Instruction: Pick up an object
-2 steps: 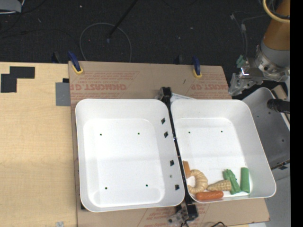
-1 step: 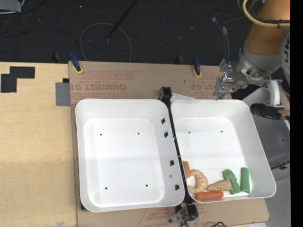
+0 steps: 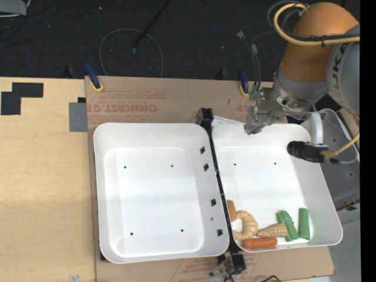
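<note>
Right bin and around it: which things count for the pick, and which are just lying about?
For the job:
- croissant
- red sausage
- cone
- two green pieces
- right bin
- gripper, above that bin's far edge

Lying about:
- left bin
- cardboard sheet
- two clamps

Even overhead light; white bins bright, mild glare; dark background; soft shadows; slightly soft focus.

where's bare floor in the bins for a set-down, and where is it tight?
Left bin: whole floor bare between its walls. Right bin: bare from the far wall, where the tool hovers, down past the middle. Crowded along its near wall: croissant, red sausage-like piece, cone, and two green pieces.
</note>
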Tool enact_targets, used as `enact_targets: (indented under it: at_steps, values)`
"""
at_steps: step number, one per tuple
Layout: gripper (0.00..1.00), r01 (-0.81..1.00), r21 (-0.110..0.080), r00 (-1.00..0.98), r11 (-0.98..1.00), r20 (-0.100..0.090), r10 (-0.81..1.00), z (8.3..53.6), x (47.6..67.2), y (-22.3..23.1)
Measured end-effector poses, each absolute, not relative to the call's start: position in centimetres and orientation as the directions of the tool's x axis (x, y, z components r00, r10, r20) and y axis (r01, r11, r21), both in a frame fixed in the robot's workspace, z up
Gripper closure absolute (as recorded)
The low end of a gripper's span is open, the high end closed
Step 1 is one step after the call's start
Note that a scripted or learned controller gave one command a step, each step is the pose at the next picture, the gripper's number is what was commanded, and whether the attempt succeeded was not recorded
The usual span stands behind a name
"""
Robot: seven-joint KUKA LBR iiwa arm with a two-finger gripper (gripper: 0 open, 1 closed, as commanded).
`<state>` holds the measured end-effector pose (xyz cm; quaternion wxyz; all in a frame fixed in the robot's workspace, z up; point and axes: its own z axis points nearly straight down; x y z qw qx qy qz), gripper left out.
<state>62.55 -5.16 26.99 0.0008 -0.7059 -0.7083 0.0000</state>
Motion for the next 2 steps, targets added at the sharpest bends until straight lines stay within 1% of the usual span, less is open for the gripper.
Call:
enact_targets:
  at_steps: [1, 2]
  values:
    - [1.00, 1.000, -0.001, -0.003, 0.003, 0.001, 1.000, 26.3, 60.5, -0.4]
    - [1.00, 1.000, -0.002, -0.004, 0.004, 0.001, 1.000, 24.7, 59.2, 5.4]
